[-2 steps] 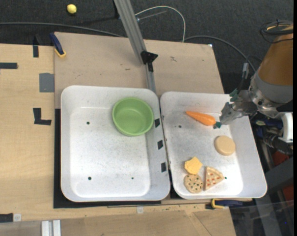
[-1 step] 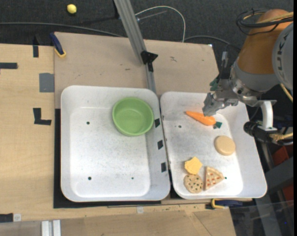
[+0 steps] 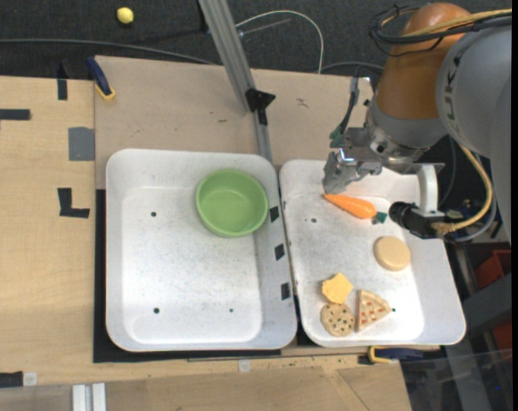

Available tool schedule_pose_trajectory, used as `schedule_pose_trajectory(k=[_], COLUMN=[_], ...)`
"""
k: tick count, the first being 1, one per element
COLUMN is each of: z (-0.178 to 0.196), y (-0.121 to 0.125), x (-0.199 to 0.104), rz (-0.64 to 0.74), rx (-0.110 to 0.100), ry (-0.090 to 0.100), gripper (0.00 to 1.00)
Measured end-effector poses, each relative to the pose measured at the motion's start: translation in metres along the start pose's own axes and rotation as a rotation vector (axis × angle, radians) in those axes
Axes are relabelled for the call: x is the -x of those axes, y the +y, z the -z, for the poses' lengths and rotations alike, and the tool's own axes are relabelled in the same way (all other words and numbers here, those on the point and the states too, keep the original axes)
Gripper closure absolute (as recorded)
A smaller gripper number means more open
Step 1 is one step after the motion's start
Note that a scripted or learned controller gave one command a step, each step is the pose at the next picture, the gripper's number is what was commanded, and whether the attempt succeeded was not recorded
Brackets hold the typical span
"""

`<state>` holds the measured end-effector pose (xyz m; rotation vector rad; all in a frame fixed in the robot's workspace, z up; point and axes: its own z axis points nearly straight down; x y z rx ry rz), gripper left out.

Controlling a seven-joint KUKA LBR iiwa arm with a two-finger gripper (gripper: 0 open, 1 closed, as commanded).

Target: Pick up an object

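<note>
Arm reaches over right bin. Left bin holds green bowl. Gripper hangs just above the carrot; its opening cannot be determined. Round biscuit lies nearby.

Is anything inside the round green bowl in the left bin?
Nothing is visible inside the round green plastic bowl: its bare green bottom shows. It sits in the left white bin; the patch of bin floor beneath it is covered.

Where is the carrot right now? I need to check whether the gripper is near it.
The carrot lies in the right bin, toward its far end, just below the gripper and up-left of the round tan piece.
</note>
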<state>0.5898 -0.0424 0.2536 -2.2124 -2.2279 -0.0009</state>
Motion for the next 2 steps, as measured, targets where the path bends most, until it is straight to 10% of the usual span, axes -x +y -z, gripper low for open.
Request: schedule_pose_trajectory(k=[2], z=[-0.018], y=[0.042], x=[-0.11], rz=[0.001], rx=[0.0], ry=[0.0], gripper=[1.0])
